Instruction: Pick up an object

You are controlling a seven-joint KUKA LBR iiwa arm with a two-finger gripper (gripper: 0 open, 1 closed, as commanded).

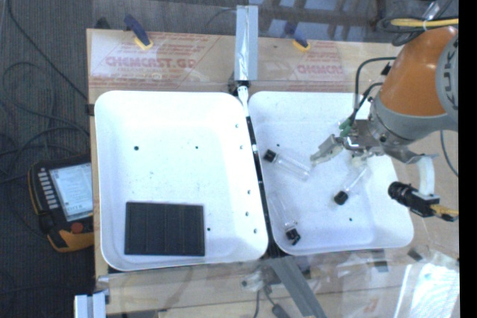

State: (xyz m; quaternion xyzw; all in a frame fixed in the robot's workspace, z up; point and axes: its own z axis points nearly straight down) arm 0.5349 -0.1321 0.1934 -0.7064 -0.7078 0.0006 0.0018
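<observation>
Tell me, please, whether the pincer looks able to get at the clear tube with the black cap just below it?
Probably yes: the pincer hangs above the right bin, and the capped tube lies uncovered nearby.

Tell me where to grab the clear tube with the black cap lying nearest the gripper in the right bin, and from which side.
Grip the clear tube mid-barrel, probably coming straight down with the fingers across its narrow width. It lies flat on the right bin floor, slanted, black cap at its lower-left end. The barrel offers parallel sides, and the floor around it looks open. The gripper hangs just up-left of it.
</observation>
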